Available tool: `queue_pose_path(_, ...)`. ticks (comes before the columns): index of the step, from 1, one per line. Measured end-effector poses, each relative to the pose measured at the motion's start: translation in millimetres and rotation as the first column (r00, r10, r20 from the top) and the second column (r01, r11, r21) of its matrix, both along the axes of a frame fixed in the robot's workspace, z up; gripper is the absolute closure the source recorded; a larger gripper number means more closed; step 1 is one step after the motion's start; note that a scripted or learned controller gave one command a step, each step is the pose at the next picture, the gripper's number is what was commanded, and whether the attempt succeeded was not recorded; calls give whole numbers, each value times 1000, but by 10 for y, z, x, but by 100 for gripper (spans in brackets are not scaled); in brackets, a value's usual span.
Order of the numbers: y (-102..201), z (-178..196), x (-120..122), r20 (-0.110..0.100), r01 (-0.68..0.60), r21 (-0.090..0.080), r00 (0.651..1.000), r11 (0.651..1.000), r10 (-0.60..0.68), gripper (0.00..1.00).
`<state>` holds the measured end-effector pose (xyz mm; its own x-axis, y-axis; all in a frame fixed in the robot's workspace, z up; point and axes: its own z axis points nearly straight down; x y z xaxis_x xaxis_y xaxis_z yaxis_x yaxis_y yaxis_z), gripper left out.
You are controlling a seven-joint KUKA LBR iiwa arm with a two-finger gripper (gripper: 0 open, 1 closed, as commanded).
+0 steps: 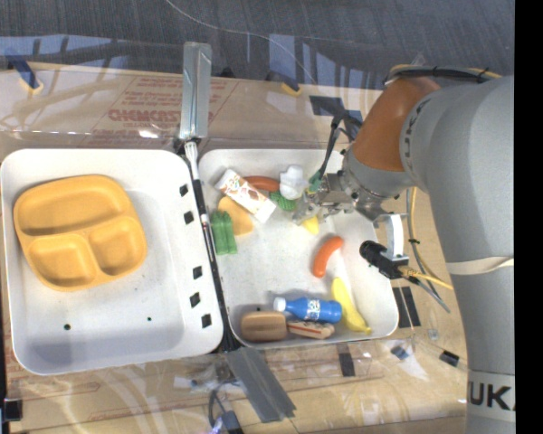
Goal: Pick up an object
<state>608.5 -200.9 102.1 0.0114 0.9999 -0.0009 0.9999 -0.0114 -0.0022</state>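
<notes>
Two white bins sit side by side on the bench. The left bin (36,342) holds a yellow tray (77,229) with three little sections. The tray lies in the top left part of that bin.

The right bin (271,265) has many small toys in it. The big grey arm (457,179) comes in from the right side. It has an orange band (389,129) near its wrist. The arm reaches down into the top right part of the right bin. The gripper (319,199) is low there, just beside some green and yellow bits. Those bits are too small to name. The picture does not make clear what the claw is doing.

Near the gripper, to its left, is a small white thing (291,181) and a red piece (262,184). A white box with brown marks (246,195) lies tilted at the top left of this bin. Below it sits a green block (223,231) next to an orange-yellow piece (242,220).

In the middle of the bin lies an orange sausage shape (325,255), apart from the other toys. Below it is a banana (348,306), close to the right wall. A blue bottle with a white cap (309,309) lies on its side near the bottom wall. Beside it rests a brown block (262,325) and a hot dog (310,330).
</notes>
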Motion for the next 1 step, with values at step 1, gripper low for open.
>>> queue_pose_path(1,594,1124,252,11,-63,0,998,998,63,100)
